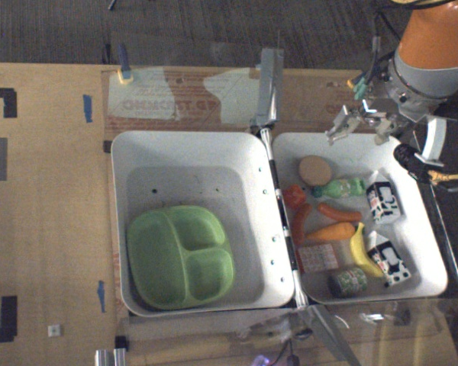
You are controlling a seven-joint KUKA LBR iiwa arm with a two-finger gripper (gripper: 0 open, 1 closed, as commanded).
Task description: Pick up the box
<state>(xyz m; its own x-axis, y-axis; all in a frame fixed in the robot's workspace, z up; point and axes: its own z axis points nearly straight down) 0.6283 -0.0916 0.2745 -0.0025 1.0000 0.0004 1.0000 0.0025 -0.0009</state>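
Box is an uncertain word among these things: the flattest, most box-like one is a small flat pinkish packet with a grid-like print [318,258], lying in the lower part of the right white bin [435,258], near its front wall. Its print is too blurred to read. Two small white cartons with black patches also sit in that bin, one [382,202] at the right side and the other [390,258] lower, near the front right corner.

Around the packet things crowd close. An orange carrot [332,232] lies just above it, a yellow banana [359,252] curves along its right, and a small dark round can with a greenish label [348,281] sits just below and to its right. To its upper left lie a red tomato-like piece [294,197] and a long red pepper-like piece [300,223] along the bin's left wall. Further up are a reddish sausage-like piece [339,212], a green plastic bottle lying on its side [341,188] and a round tan disc [315,171].

The left white bin [130,158] holds a green divided plastic tray [181,256]. Both bins stand on a tan table [46,204] marked with blue tape.

The grey and orange arm [435,29] is cut off by the top right corner. Its gripper [360,122] hovers over the back rim of the right bin, well apart from the packet; whether the jaws are open or closed cannot be told.
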